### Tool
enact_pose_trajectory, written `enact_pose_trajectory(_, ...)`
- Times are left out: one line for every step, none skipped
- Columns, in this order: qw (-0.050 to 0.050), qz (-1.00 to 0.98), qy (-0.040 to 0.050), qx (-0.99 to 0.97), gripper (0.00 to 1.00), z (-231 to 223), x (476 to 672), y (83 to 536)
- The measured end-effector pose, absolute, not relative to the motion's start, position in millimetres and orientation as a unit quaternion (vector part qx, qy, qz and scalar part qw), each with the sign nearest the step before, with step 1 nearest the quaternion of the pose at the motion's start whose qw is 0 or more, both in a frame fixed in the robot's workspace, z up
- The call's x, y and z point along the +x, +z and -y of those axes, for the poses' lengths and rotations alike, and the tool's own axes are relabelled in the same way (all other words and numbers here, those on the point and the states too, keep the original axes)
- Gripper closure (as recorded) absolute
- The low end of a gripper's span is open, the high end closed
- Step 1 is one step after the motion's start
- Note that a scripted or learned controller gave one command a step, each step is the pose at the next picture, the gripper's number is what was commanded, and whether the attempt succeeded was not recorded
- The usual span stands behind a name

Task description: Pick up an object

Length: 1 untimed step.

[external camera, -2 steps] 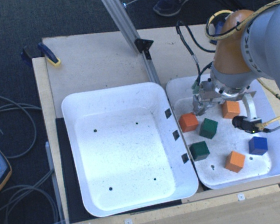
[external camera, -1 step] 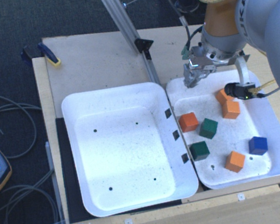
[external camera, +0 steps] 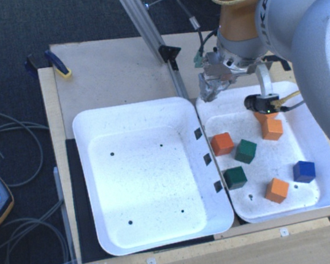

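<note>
Left bin [external camera: 96, 170]: bare white floor. Right bin [external camera: 324, 196] holds six small blocks: orange block [external camera: 221, 143] near the divider, two green blocks [external camera: 245, 150] and [external camera: 235, 177] just beside it, orange [external camera: 277, 190] toward the front, orange [external camera: 271, 127] toward the back, blue block [external camera: 304, 171] at right. Gripper [external camera: 209, 92] hangs over the back rim near the divider, apart from all blocks; whether open or closed, cannot tell. Judgement: blocks look rigid, light, flat-faced; grip on two opposite faces. Blue stands clearest.
</note>
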State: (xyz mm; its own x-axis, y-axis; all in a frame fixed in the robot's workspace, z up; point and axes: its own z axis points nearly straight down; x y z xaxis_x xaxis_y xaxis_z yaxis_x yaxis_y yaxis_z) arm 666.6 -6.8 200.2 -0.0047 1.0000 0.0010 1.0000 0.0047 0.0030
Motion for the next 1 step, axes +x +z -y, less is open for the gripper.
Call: enact_pose_trajectory(0.000,-0.709,0.0012,0.705,1.00,-32.8,675.3,200.2)
